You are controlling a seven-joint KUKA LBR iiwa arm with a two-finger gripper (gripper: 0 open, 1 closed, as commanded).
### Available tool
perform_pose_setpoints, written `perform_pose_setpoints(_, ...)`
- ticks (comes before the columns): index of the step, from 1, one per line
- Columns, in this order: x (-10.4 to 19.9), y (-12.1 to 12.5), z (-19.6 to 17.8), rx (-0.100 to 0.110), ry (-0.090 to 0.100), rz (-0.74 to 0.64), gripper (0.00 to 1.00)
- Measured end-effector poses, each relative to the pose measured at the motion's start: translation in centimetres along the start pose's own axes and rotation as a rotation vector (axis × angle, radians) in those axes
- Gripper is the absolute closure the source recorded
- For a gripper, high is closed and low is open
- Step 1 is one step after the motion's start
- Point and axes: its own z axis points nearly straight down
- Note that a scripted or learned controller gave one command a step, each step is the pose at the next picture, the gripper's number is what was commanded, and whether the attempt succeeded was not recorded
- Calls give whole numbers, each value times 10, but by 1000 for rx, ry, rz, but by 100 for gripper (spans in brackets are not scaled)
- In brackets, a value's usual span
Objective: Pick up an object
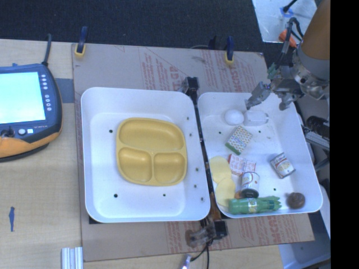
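The two-finger gripper (269,97) hangs over the far edge of the right shallow white bin (305,150), its two dark fingers spread apart and tilted — released, with nothing between them. Just below it in that bin lie a white egg-shaped object (234,116) and, beside it, a flat white rounded piece (256,117). Nearer the middle sits a small green-and-white checked packet (239,139), with a red-and-white printed packet (242,164) below it. A small tin can (281,165) lies on its side toward the right wall, and a brown round lump (295,200) rests in the near right corner. Along the near wall lies a green plastic bottle (253,205) on its side, touching a pale yellow flat shape (222,178) — a small dark-capped jar (248,184) stands just above the bottle. The left shallow white bin (95,150) holds a yellow three-compartment plastic tray (151,150). On the worktop (33,206) to the left rests a grey-and-orange control pendant (25,111).
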Motion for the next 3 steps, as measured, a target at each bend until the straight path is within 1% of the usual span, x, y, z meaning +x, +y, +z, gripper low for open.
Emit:
perform_pose_setpoints(1,14,-20,79,2,-1,1,0)
perform_pose_setpoints(2,8,-26,184,3,0,0,0)
perform_pose_setpoints(3,7,-26,173,3,-3,-4,100)
